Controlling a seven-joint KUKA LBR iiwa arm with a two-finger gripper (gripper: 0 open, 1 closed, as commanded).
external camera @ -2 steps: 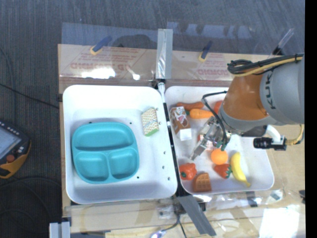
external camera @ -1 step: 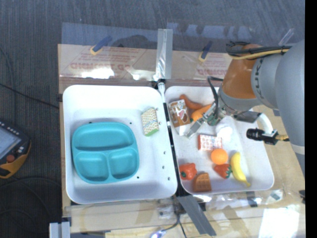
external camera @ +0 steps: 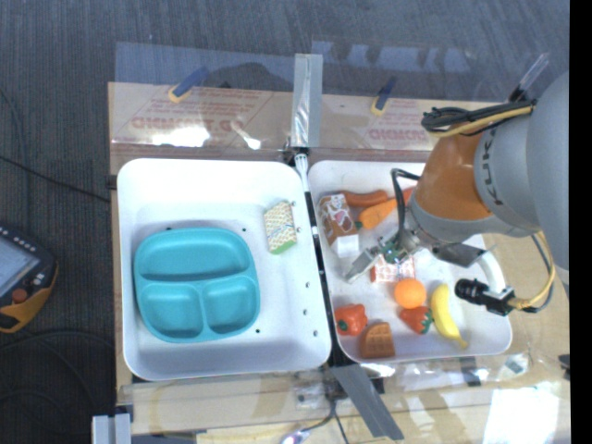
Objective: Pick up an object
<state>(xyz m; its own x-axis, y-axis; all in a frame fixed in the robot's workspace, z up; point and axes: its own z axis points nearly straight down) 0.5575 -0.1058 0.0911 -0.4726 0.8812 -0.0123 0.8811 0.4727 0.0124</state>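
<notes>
Grey arm (external camera: 518,146) over white bins (external camera: 129,248), carpet (external camera: 185,7) beyond

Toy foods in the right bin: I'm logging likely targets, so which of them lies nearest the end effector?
The small red-and-white packet, directly under the end effector. The orange ball and banana lie farther toward the bin's front.

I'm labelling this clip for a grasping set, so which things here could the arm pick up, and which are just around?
Part of the job:
gripper, low in the right bin
orange
banana
carrot
snack packet
red pepper

Just lying about:
teal divided tray
sponge
left bin
handheld controller
</notes>
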